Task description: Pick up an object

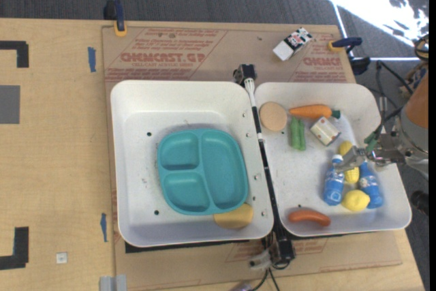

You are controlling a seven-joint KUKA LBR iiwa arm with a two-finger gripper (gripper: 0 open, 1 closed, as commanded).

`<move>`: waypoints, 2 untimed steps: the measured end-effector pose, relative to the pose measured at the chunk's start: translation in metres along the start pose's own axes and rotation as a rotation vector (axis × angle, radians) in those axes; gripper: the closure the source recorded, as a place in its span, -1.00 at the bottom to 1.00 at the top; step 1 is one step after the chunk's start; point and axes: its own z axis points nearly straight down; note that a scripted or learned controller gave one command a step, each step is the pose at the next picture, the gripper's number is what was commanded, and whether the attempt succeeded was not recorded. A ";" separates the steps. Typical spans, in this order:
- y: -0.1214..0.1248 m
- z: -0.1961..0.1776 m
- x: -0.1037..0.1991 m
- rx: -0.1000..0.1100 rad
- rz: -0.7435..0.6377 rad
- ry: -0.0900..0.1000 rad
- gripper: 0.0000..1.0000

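Claw [355, 159] low among blue bottles [334, 184] and lemon [355, 200], right bin's right edge; grip state indeterminable (clutter obscures). Risk: crowded neighbours deflecting closure, yielding empty grasp.

At the right edge of the scene a slice of the arm [417, 116] showed as a rounded orange-tan mass with grey beneath it. From it a slim metal gripper [355, 159] reached left, silver-grey and built of thin bright bars, with a small green patch on its upper side near the wrist end. Thin dark cables ran alongside the wrist. Finer details such as screws were too small to make out.
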 end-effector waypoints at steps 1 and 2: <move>0.000 0.092 0.017 0.002 0.149 0.001 -1.00; 0.001 0.082 0.017 -0.001 0.150 0.001 1.00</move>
